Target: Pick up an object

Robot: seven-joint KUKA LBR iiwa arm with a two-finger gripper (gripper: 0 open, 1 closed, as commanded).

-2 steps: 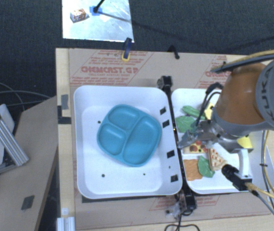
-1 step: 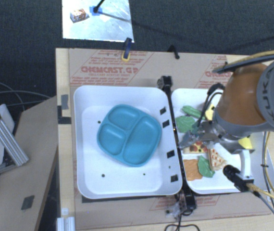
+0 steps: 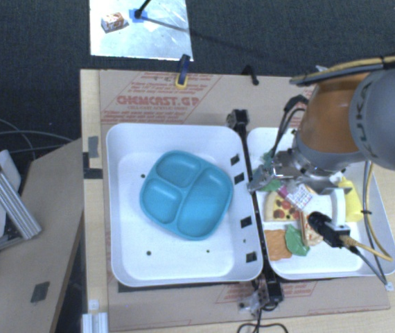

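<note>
The right bin holds a pile of small toy items: a pink patterned piece, a yellow piece, a brown flat piece and a green piece. My gripper is low over the left part of this pile, just right of the divider between the bins. The grey wrist and orange band above it cover most of it. Nothing can be seen held in it.
In the left bin a blue divided plate lies near the middle. A black connector and yellow cable hang from the arm across the right bin. Cardboard lies under both bins.
</note>
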